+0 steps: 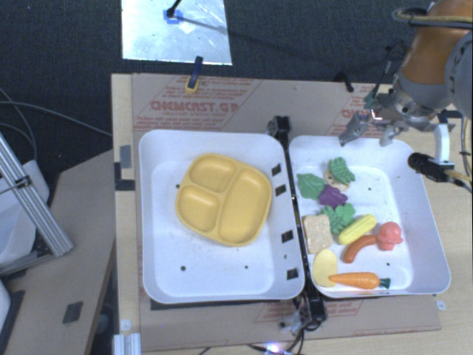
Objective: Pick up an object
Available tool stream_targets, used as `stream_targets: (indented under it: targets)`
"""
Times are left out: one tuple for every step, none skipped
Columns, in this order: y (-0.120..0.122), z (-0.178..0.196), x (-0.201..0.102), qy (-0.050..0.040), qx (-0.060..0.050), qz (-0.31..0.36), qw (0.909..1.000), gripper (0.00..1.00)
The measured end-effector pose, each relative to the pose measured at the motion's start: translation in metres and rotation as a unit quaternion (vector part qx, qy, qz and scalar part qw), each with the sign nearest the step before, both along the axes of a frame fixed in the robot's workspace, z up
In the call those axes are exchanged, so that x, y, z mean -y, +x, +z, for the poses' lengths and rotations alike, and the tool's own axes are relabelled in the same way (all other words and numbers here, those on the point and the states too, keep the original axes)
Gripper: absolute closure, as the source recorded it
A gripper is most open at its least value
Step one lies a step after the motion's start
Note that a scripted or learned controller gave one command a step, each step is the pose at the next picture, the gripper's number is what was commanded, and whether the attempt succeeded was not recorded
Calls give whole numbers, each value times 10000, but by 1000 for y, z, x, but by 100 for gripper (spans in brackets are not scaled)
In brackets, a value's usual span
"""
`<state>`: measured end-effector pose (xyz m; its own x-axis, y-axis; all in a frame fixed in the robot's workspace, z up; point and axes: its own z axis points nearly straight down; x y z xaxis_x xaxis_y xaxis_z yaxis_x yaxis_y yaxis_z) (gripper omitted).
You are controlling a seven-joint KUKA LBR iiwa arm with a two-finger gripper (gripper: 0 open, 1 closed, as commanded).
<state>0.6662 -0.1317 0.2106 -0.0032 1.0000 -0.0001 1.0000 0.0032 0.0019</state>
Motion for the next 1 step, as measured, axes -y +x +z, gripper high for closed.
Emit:
stream_targets:
  targets:
    - [2, -116, -45, 4, -15, -8, 10000, 0]
